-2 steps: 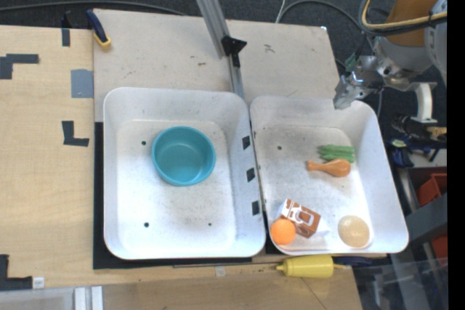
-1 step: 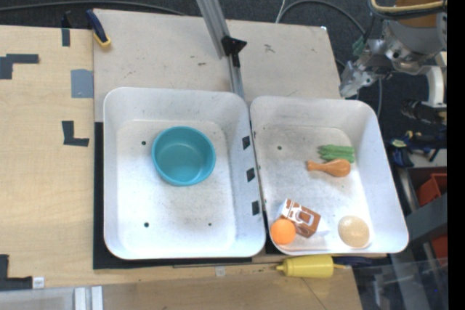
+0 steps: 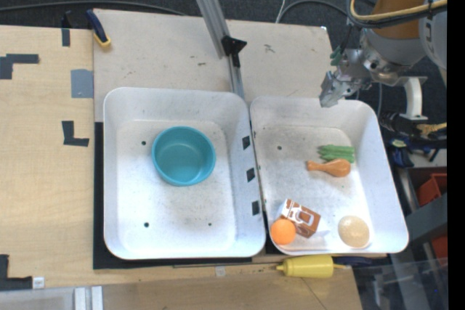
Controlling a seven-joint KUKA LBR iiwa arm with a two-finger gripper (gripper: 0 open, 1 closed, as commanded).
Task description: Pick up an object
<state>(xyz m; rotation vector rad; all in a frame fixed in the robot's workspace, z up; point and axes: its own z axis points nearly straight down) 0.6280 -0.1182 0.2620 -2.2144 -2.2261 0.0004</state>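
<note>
The claw (image 3: 332, 96) hangs over the far edge of the right bin (image 3: 378, 128), I cannot tell what it is doing, and nothing is picked yet: the green thing (image 3: 337, 152) and drumstick (image 3: 330, 168) lie just below it.

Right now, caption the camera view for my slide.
Gripper above right bin's far rim; teal bowl alone in left bin.

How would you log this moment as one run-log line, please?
gripper: above right bin far rim | holding: nothing seen | teal bowl: left bin
</note>
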